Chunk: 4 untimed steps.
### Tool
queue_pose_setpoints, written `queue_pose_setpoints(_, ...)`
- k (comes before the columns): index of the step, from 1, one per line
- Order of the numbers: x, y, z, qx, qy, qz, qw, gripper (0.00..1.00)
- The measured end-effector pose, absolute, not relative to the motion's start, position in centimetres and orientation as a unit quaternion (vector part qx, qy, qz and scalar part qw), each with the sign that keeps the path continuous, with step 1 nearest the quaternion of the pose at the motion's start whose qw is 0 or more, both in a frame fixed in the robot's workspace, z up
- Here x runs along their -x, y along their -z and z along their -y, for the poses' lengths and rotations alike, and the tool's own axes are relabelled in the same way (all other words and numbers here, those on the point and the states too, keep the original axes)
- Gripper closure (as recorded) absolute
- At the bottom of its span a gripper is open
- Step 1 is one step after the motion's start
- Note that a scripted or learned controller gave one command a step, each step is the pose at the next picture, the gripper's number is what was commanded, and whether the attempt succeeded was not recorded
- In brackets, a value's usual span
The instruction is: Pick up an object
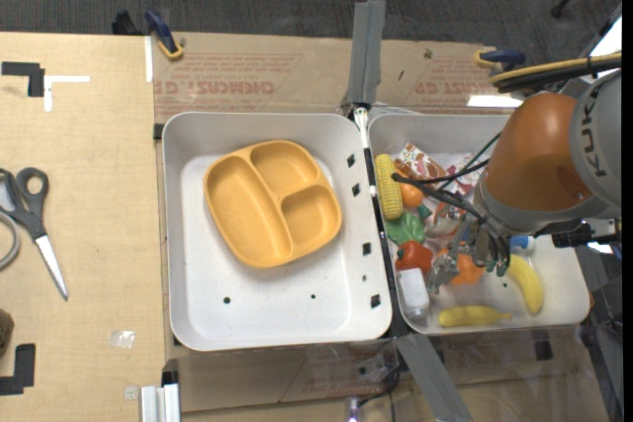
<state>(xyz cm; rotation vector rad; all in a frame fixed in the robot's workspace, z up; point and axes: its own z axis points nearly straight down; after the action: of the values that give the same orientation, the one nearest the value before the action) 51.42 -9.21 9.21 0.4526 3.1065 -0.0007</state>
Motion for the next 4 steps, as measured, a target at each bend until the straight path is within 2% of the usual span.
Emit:
queue_pose_setpoints(1, -58.0, -9.3, 9.8, -0.25, 0.0003, -0.968, 0.002, 0.0)
queue_pose_setpoints(2, -52.6, -9.2, 10.8, -0.248, 0.0002, -0.969, 0.0, 0.0)
queue_pose_setpoints(3, -52.7, -10.1, 10.7, -0.246, 0.0006, -0.969, 0.002, 1.0)
queue_pose_setpoints(4, -54.9, -19.2, 3.6, -0.245, 0.0001, -0.969, 0.001, 1.0)
